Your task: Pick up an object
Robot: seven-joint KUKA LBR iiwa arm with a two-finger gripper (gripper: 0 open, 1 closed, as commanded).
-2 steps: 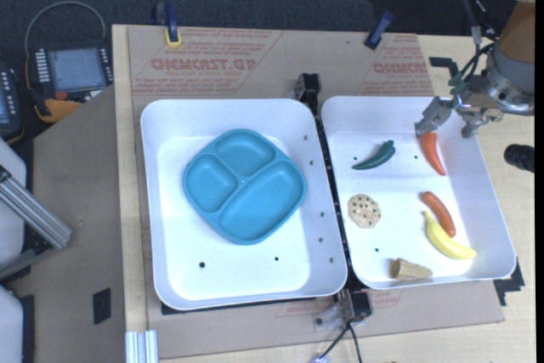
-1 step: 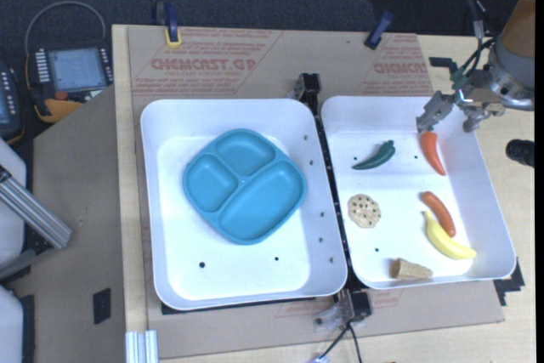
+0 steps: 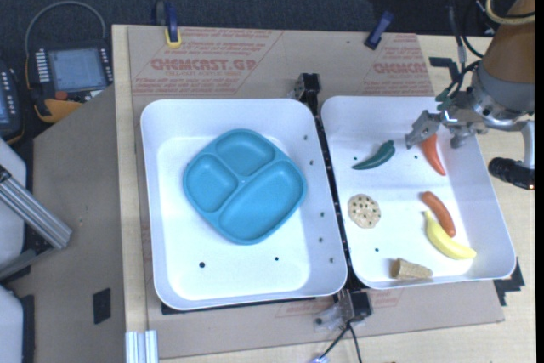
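An orange-red chili pepper is sitting near the far right corner of the right bin, and the gripper is hanging right over its upper end. From here I cannot tell how far the gripper is spread, nor whether it is gripping the pepper at all; the metal parts are blurring together above it.

Just to the left, a green chili is lying at a slant on the bin floor. Nearer the front, a round cookie is resting beside the bin's left wall, a small sausage is lying just above a yellow banana, and a piece of bread is sitting by the front rim.

In the left bin, a blue divided plate is lying tilted on the floor.
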